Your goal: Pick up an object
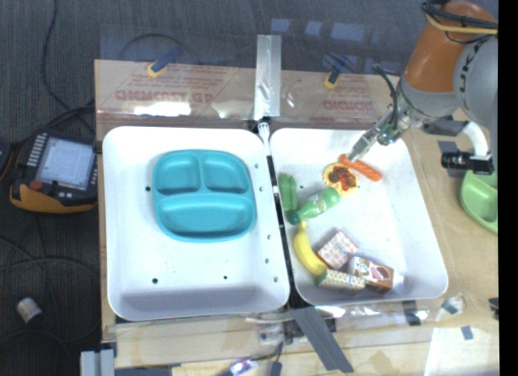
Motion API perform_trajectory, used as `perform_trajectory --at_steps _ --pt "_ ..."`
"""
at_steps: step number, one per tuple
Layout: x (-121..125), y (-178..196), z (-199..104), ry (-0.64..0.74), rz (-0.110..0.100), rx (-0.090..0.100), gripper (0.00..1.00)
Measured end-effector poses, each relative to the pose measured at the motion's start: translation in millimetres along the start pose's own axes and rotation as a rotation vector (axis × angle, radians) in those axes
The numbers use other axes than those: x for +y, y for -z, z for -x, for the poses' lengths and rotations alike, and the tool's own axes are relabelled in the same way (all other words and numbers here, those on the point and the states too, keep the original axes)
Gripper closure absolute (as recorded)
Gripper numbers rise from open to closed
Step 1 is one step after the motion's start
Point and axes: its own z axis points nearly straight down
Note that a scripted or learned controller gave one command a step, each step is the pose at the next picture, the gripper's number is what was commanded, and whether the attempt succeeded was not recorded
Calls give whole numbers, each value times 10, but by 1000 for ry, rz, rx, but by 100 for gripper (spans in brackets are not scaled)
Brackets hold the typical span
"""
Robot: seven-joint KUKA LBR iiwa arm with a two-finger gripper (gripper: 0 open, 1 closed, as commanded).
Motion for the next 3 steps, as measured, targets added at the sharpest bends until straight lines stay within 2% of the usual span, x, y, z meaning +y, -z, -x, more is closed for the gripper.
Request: perform_trajectory --at_steps 1,2,3 --pt "0 -4 -2 0 -1 1 0" --pt "-299 497 359 38 0 0 0" --pt "-352 -549 295 211 0 3 0"
